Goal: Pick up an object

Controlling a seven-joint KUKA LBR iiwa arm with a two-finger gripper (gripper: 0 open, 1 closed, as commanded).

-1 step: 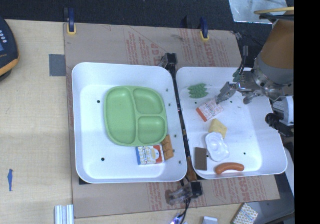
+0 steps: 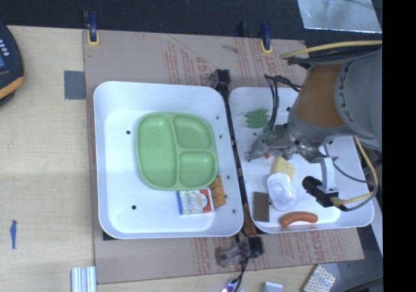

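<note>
Target object: we take the pale yellow block (image 2: 282, 166) as the likeliest pick; it lies in the right bin (image 2: 364, 219), right of centre in the frame, just below the gripper.
Gripper: the gripper (image 2: 268, 144) hangs low over the upper-middle of the right bin; we cannot tell how it is set, since the metal parts blur together.
Step in hand: we judge this the approach to a grasp; we see nothing held.
Next move: we think it calls for centring over one item and descending without nudging its neighbours, which sit close together.
Other right-bin items: a green leafy toy (image 2: 257, 117) towards the top, a crumpled white piece (image 2: 281, 192) touching the yellow block from below, a dark flat rectangle (image 2: 261, 206) beside it, and a sausage-shaped toy (image 2: 298, 219) near the lower rim.
Left bin: the left bin (image 2: 107, 154) holds a green divided plate (image 2: 176, 150) with three compartments, smooth and matte; just below it lie a small printed carton (image 2: 195, 202) and a brown ridged piece (image 2: 218, 192).
Materials: we judge the bins to be hard glossy white plastic with rounded corners; the sausage looks smooth and rounded, so it may roll.
</note>
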